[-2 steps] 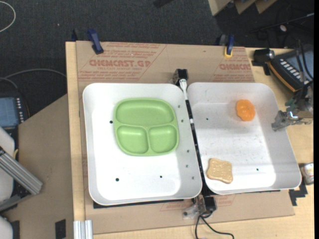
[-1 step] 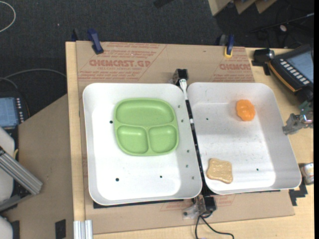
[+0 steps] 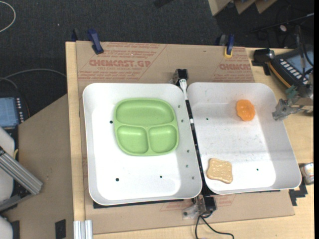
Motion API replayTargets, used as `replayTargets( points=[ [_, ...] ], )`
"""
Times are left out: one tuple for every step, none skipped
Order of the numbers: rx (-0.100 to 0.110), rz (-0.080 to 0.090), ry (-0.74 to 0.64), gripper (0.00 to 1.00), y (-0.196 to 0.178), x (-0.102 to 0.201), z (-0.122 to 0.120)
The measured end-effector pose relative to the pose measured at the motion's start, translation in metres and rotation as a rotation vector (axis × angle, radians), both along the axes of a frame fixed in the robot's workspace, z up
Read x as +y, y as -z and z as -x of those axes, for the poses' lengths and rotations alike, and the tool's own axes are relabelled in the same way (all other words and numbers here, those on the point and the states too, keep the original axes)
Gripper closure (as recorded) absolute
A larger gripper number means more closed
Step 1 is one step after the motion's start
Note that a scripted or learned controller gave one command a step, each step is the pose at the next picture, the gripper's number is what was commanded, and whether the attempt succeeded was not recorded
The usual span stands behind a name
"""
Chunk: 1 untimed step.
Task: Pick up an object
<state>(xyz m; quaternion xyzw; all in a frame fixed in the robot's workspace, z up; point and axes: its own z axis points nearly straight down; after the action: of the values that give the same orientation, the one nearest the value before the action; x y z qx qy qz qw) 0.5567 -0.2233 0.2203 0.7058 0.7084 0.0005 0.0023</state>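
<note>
A round orange object point(image 3: 245, 109) lies in the upper right part of the right bin point(image 3: 259, 148). Near that bin's front left corner sits a flat tan piece shaped like toast point(image 3: 220, 170). My gripper point(image 3: 282, 110) hangs at the right bin's right rim, level with the orange object and a short way to its right, apart from it. Nothing is visibly held in it. The arm behind it runs off the right side of the view.
The left bin point(image 3: 99, 148) holds a light green divided plate point(image 3: 146, 126) with three compartments. Both bins rest on a cardboard sheet point(image 3: 149, 59) clamped at the back. Cables and equipment point(image 3: 291, 68) crowd the far right.
</note>
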Motion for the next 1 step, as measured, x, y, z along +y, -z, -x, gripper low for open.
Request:
replayTargets(
  points=[
    [0.001, -0.001, 0.002, 0.00, -0.0014, -0.0004, 0.0023]
  ],
)
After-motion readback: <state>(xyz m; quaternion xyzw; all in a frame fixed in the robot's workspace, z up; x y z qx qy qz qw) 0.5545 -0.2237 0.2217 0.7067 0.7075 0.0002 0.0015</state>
